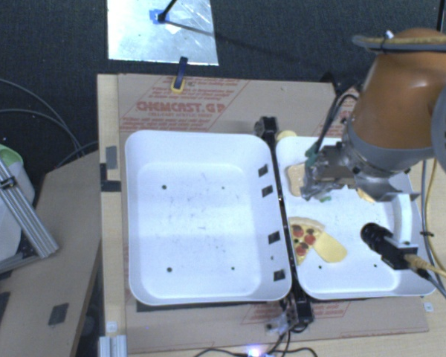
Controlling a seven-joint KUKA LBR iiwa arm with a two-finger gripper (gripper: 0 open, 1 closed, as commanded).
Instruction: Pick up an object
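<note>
My gripper (317,187) hangs low over the upper left part of the right bin (357,285), with the arm's orange band above it. A tan flat piece (293,175) lies just left of the gripper, partly hidden by it. A toy pizza slice (304,238) with red dots lies below the gripper near the bin's left wall, and a pale yellow oval piece (331,251) touches its right side. A small cream object (286,135) sits at the bin's top left corner.
The left bin (201,143) stands beside the right one, with a black divider (276,199) between them. Both rest on a cardboard sheet (186,103). A metal plate (162,21) lies on the floor beyond the bench.
</note>
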